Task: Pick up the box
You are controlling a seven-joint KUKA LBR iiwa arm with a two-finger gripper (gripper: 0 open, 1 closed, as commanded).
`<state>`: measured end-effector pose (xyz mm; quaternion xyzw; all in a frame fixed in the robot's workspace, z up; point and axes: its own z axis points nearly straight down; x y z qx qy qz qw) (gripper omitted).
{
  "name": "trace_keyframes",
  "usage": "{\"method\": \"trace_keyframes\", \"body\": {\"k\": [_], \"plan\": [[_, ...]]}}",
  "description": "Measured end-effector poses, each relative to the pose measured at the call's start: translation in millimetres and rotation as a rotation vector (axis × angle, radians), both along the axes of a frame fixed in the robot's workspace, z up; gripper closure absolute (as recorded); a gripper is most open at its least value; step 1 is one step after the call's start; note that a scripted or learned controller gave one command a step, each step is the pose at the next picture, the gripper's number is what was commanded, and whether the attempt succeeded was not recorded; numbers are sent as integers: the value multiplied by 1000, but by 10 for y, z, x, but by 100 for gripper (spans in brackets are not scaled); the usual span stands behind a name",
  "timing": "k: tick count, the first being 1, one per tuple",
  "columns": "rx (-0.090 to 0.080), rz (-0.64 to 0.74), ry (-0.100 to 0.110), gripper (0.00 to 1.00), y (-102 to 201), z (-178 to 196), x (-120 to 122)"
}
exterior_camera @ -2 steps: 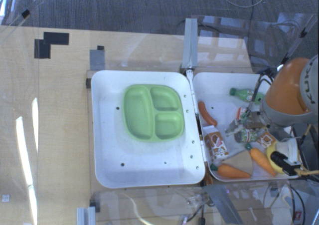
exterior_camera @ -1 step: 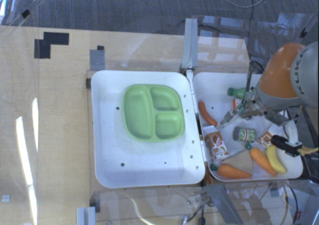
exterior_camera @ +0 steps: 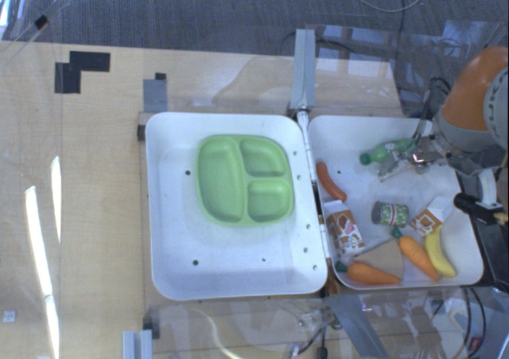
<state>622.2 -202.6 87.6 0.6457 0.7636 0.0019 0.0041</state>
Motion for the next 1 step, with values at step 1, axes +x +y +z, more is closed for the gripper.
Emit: {"method": "trace_keyframes", "body": {"k": [1], "plan": [[4, 9, -1, 100, 40, 125, 25]]}}
